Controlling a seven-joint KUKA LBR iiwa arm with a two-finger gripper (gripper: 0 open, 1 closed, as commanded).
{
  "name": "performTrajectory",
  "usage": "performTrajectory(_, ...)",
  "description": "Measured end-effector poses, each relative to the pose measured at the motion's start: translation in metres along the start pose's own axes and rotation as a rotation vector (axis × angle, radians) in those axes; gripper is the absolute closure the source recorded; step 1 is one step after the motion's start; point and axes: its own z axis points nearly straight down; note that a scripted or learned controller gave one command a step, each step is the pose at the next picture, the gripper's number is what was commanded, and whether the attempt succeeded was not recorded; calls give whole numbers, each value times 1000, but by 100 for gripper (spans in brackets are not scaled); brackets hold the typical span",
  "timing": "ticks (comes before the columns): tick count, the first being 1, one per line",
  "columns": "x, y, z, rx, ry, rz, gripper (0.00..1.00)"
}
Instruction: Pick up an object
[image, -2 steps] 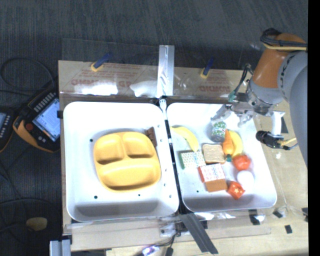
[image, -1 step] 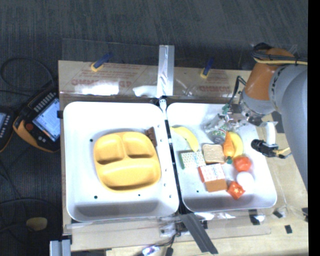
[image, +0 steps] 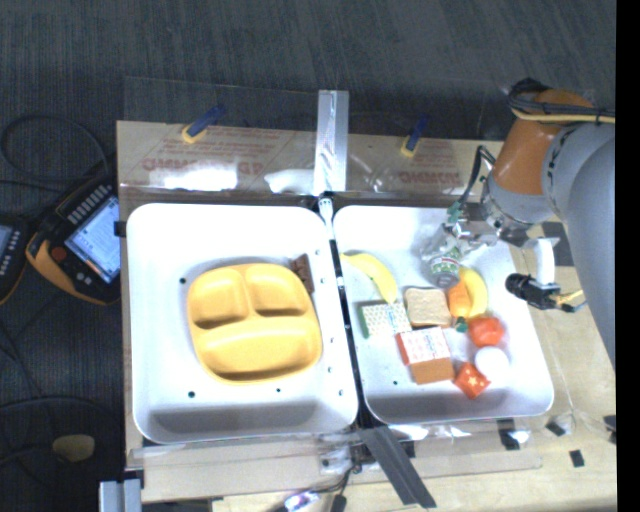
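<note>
My gripper (image: 452, 243) hangs over the back right part of the right bin (image: 385, 400), reaching in from the right under the orange-banded wrist (image: 525, 160). Just below it lies a small clear, greenish object (image: 444, 268); whether they touch I cannot tell. Spread across this bin are a banana (image: 372, 272), a slice of bread (image: 427, 306), a green checked packet (image: 378, 319), a red and white box (image: 424, 346) on an orange block (image: 432, 372), an orange-yellow fruit (image: 467, 294), a tomato (image: 485, 331), a white egg (image: 491, 360) and a red strawberry-like piece (image: 471, 380).
The left bin (image: 160, 400) holds a yellow divided tray (image: 253, 320) with a small brown item (image: 302, 268) at its back right corner. A ridge (image: 340, 320) separates the two bins. A handheld controller (image: 85, 245) lies off the bench at left.
</note>
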Motion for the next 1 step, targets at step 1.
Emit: performTrajectory(1, -27, -3, -45, 12, 4, 85, 100)
